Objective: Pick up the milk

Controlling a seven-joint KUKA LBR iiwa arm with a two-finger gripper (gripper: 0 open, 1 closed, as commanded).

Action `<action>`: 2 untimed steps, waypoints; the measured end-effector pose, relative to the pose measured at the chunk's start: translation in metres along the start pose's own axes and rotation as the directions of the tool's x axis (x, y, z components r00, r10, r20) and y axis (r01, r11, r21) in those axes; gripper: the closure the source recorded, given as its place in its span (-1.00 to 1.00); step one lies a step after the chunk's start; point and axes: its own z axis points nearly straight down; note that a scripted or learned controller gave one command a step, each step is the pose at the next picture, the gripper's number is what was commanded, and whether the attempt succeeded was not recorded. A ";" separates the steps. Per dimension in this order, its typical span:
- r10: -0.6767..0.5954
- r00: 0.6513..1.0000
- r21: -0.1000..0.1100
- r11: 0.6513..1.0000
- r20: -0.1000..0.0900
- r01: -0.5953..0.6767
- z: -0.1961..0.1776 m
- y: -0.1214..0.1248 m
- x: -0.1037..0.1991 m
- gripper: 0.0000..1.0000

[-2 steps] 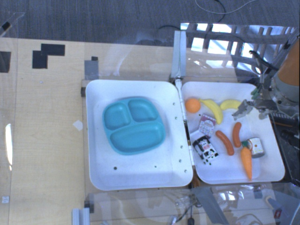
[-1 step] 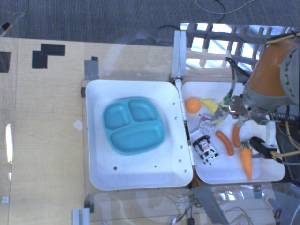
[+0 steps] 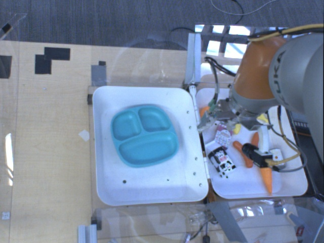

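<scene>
Seemingly light but crushable, the milk carton (image 3: 221, 160) wanted gripping across its flat sides, though I couldn't tell the end effector's (image 3: 218, 116) opening.

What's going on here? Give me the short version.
A grey and orange KUKA arm reaches in from the right over the right-hand bin, which holds toy food. Its gripper hangs just above a small cow-patterned milk carton lying near the bin's left side, with carrots beside it. The carton is not lifted yet. The left bin holds a blue divided plate.
</scene>
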 end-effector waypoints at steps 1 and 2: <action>0.025 1.000 0.003 1.000 0.000 -0.025 0.001 -0.055 0.029 -1.00; 0.023 1.000 0.002 1.000 0.000 -0.023 0.000 -0.080 -0.018 -1.00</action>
